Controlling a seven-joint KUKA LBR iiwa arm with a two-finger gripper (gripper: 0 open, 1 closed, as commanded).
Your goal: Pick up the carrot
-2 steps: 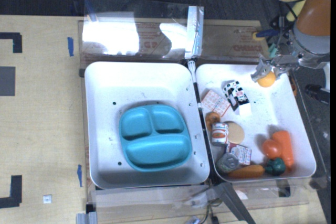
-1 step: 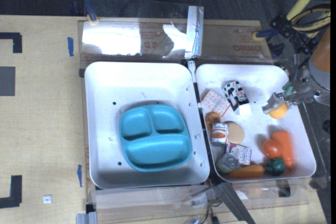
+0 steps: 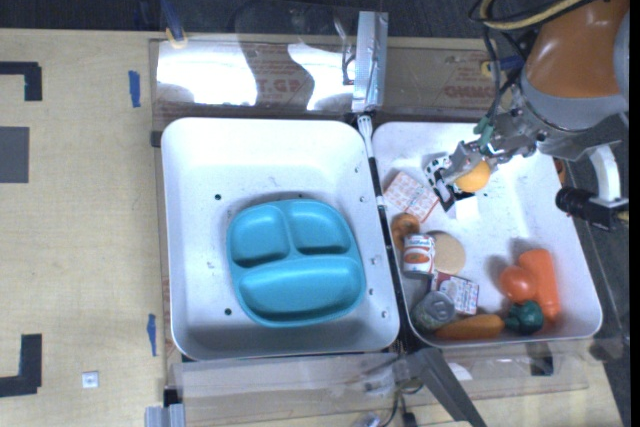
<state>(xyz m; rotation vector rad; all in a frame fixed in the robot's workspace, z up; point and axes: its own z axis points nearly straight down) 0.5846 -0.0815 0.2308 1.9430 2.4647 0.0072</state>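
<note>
My jaws hung over the right-hand bin (image 3: 522, 207), beside a small yellow-orange item (image 3: 478, 177); I could not tell whether they were clenched. The carrot (image 3: 470, 326) lay against the bin's near wall, well apart from them, probably because I hadn't yet lined up on it.

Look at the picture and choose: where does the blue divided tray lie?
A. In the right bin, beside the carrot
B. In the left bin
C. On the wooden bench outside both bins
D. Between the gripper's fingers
B: the blue divided tray sits flat on the floor of the left bin, apart from the food items in the right bin.
</note>
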